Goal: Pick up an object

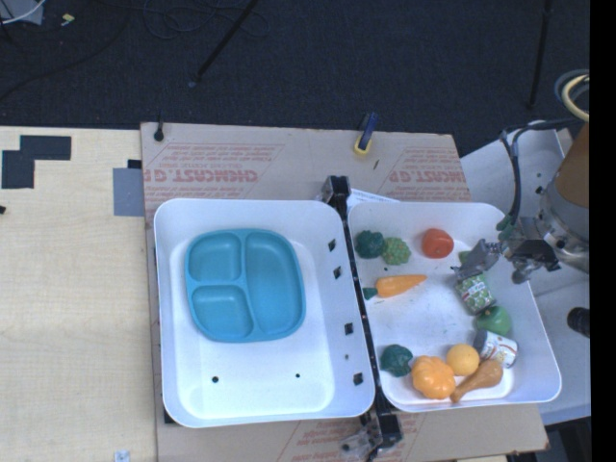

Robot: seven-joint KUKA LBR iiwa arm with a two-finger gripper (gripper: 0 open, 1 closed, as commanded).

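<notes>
We see a divided plate (244,285) in the left bin (183,393). In the right bin (544,378), a tomato (437,243) lies at twelve o'clock, a carrot (399,284) at nine, a lemon (463,359) toward six.

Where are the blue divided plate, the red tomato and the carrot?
blue divided plate (245,285): camera view, on the ridge between its compartments.
red tomato (437,243): camera view, middle of its top.
carrot (400,284): camera view, middle of its orange body.
</notes>
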